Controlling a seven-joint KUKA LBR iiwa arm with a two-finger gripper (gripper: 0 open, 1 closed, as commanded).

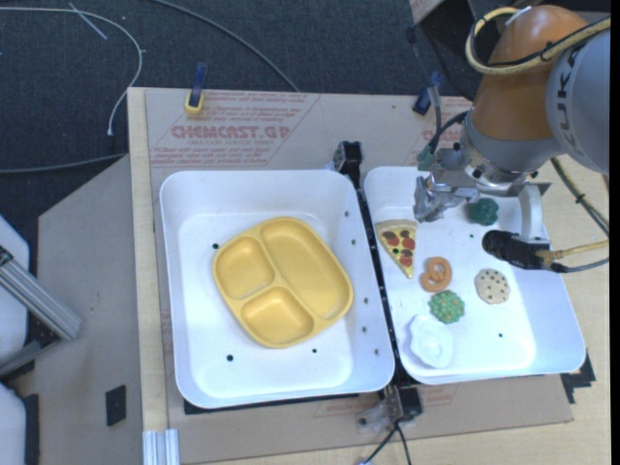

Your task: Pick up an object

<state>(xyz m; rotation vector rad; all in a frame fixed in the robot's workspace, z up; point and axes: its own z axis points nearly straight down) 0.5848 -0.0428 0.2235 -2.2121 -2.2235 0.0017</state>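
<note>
Overhead, the hand [433, 201] is hovering at the back of the right bin [552, 352].
Its fingers seem slightly parted and are gripping nothing, though the view is poor; a pizza slice [398, 245] is lying just below it, with a pretzel [436, 273], cookie [492, 286] and broccoli [447, 307] nearby, while a yellow tray [281, 281] is sitting in the left bin [184, 260].

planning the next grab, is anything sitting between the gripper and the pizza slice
Nothing visible does. The gripper hangs over the right bin just above the pizza slice, with bare bin floor between them; the pretzel lies beyond the slice.
</note>
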